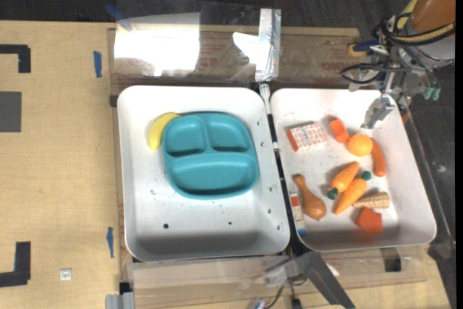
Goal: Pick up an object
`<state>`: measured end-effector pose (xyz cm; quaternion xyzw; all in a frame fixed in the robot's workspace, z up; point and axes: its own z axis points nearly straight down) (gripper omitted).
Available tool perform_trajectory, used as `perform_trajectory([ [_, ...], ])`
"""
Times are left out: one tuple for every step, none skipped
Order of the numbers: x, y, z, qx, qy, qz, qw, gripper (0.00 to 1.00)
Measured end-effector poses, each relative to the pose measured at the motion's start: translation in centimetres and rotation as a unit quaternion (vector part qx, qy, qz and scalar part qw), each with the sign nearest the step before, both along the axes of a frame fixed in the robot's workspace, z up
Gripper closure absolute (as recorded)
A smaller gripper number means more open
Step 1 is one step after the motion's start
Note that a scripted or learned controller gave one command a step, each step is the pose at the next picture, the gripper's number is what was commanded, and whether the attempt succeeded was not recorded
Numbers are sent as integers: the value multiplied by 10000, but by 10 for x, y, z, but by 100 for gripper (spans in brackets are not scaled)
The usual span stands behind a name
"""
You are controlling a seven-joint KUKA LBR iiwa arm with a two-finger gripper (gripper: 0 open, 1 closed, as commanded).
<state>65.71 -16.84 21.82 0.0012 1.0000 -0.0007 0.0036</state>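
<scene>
The things to pick lie in the right bin (416, 177), scattered over its floor. An orange ball (359, 145) sits toward the far right part, with a small orange-red block (338, 129) just to its left and a slim orange stick (378, 161) touching its right side. Left of these lies a small white and red box (307, 136). Nearer the middle two carrots (349, 184) lie side by side at a slant, green ends pointing near-left. A brown drumstick (309, 200) lies left of the carrots, its thin end pointing far. A short piece of corn (376, 200) rests just right of the carrots, and a red-orange block (369, 221) sits nearest the front edge.

The claw (376, 114) hangs over the far right part of this bin, just beyond the orange ball and apart from it. It holds nothing that can be seen; whether its tips are spread or pressed together I cannot tell, since they look like one pale blur. The arm (434, 0) comes in from the far right, cables bunched at its wrist.

The left bin (137, 184) holds a teal divided plate (210, 154), with a banana (158, 129) tucked against its far left edge. Both bins stand on a tan tabletop (54, 155).
</scene>
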Motion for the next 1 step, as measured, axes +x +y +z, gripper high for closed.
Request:
perform_trajectory([
  [-33, -18, -123, 13, 34, -1059, 9944, 0],
])
